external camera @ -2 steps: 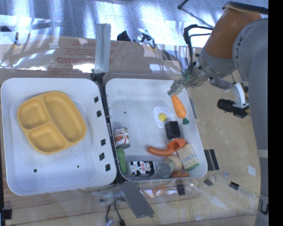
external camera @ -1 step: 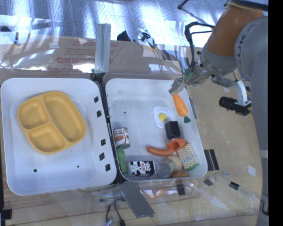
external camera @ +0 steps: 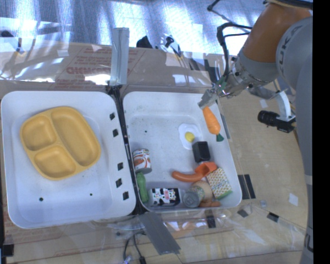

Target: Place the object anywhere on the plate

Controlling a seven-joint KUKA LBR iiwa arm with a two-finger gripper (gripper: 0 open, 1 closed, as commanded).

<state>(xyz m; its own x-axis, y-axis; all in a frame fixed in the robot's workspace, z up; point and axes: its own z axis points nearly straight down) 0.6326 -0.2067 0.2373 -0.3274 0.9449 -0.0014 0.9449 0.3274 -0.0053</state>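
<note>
Pincer (external camera: 208,102) hung over the right bin's (external camera: 154,106) far right edge, clamped on a carrot (external camera: 212,121) that dangled, green tip down. Below it lay a fried egg (external camera: 187,136), a black block (external camera: 201,151) and piled toys. Yellow plate (external camera: 59,142) sat in the left bin (external camera: 22,202), well apart.

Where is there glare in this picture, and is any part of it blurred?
In the camera view, bright glare streaks lie along the clear sheet behind the bins; the floor at the top shows pale light patches. The gripper above the carrot looks soft. The yellow plate is evenly lit and sharp.
</note>
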